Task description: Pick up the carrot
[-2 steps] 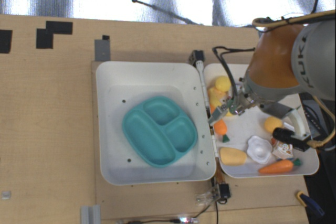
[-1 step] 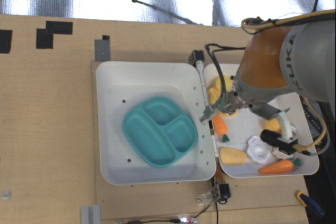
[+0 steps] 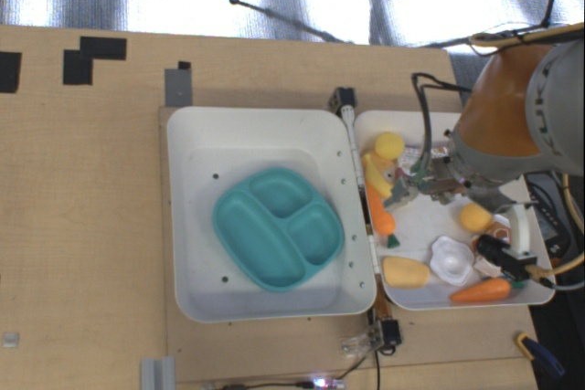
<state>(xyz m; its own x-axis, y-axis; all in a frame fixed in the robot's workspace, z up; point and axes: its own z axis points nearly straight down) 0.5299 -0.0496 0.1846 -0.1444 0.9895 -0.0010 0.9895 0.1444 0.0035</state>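
Currently the gripper (image 3: 399,189) hangs low at the right bin's (image 3: 416,299) 9 o'clock edge, just above a carrot (image 3: 379,213) lying there; finger spread unreadable. Second carrot (image 3: 481,290) at 5 o'clock. Teal tray (image 3: 277,227) sits in the left bin (image 3: 196,196).

Arm (image 3: 526,110) cut off at right edge, hand (image 3: 402,187) fingers blurred, grip unclear

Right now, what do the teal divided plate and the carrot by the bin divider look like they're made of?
The teal divided plate looks like moulded plastic: uniform colour, soft sheen, rounded compartments. The carrot is probably toy plastic too, smooth and evenly orange, though it's too small to be sure.
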